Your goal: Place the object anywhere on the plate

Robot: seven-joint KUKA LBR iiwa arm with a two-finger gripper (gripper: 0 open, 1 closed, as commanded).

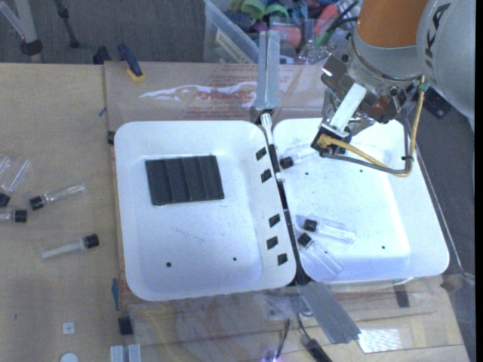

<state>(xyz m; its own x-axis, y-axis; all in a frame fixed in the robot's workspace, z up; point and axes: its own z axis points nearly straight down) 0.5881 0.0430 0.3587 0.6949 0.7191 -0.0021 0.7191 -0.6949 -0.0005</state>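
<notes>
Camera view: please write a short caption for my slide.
Arm above the right bin with capped vials; dark ribbed plate in left bin.

A robotics lab. A grey robot arm with an orange band hangs over shallow white plastic bins on a pale wooden bench strewn with clear black-capped vials.

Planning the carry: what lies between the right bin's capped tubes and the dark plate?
Camera view: the bins' joined rims, dotted with small black tabs, then bare white floor up to the plate.
</notes>
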